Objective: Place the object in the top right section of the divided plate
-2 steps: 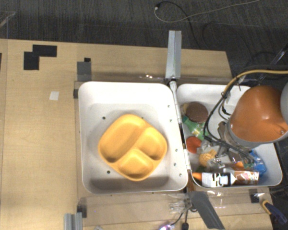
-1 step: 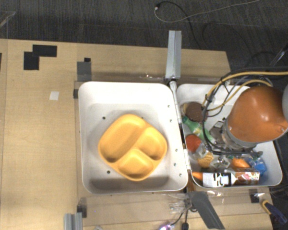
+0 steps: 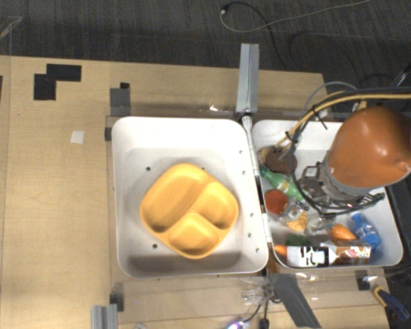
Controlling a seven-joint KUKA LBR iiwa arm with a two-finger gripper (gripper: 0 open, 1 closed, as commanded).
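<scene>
light: bright, even | shadows: soft | glare: mild on white bins (image 3: 123, 184) | focus: slightly soft

Divided plate (image 3: 189, 209) in left bin (image 3: 127, 184); clutter in right bin (image 3: 392, 249).

plate (image 3: 189, 210): yellow plastic, smooth, soft sheen | left bin (image 3: 127, 184): white plastic, matt | bench (image 3: 48, 184): pale wood, matt | post (image 3: 247, 81), upper centre: bare metal | arm band (image 3: 370, 149): glossy orange

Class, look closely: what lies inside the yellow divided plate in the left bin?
Nothing: the yellow divided plate shows three bare sections. No arm or object covers any of them.
</scene>
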